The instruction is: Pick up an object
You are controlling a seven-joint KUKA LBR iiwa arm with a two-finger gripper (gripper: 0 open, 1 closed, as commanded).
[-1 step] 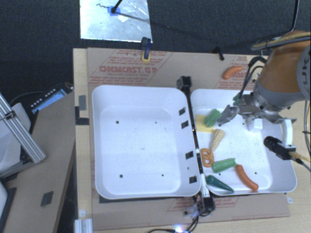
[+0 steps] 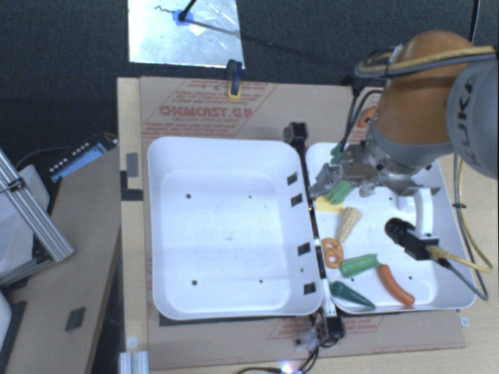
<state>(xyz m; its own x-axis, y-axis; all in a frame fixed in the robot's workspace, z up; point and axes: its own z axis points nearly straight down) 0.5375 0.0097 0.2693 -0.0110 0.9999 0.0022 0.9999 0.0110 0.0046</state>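
Note:
My gripper hangs low over the upper left part of the right bin, close to the wall between the two bins. Right under it lies a yellow and green object, partly hidden by the gripper. Whether the two touch I cannot tell. Below that sit a pale corn cone, a small orange pretzel, a green vegetable, an orange carrot-like piece and a dark teal piece.
The left bin stands beside the right one, with black clips along their shared wall. Both bins rest on a cardboard sheet. The arm's orange band looms over the right bin's far side.

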